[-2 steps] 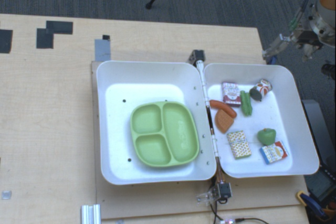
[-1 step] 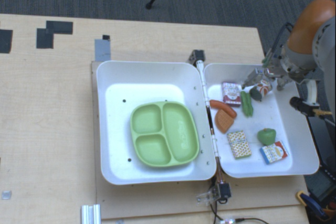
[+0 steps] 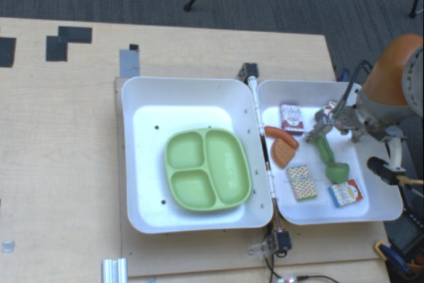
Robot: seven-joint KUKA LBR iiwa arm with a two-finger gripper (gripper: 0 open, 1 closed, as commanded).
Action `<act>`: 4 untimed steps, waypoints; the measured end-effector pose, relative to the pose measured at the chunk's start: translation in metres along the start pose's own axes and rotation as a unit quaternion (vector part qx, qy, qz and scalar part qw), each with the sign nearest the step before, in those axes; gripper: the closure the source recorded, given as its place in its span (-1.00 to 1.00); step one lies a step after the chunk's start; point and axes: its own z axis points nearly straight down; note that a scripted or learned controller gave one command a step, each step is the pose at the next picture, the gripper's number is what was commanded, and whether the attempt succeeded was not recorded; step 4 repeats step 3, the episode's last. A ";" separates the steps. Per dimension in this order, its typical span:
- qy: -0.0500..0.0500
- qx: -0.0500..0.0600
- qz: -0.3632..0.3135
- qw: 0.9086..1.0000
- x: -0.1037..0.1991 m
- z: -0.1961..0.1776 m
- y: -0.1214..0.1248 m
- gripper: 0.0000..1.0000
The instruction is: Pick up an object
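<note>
My gripper (image 3: pixel 322 131) hangs low over the right bin (image 3: pixel 377 209), its tip at the upper end of the green toy (image 3: pixel 331 161). Whether my fingers grip it or merely touch it, I cannot tell. Left of it lie a red-and-white carton (image 3: pixel 291 118), an orange carrot (image 3: pixel 283 146) and a patterned packet (image 3: pixel 302 182). The left bin (image 3: pixel 142 162) holds a green divided plate (image 3: pixel 208 169).

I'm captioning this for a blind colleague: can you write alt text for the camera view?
The hand hangs over the right bin, above a green toy, among small packets and an orange carrot-like piece. The left bin holds a green divided plate.
</note>
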 end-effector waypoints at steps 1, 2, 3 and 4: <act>-0.001 -0.003 0.000 1.000 0.000 -0.011 0.002 1.00; 0.000 0.000 -0.001 1.000 0.083 -0.077 -0.039 1.00; 0.000 0.000 0.000 1.000 0.164 -0.099 -0.098 1.00; 0.000 0.000 0.000 1.000 0.164 -0.099 -0.098 1.00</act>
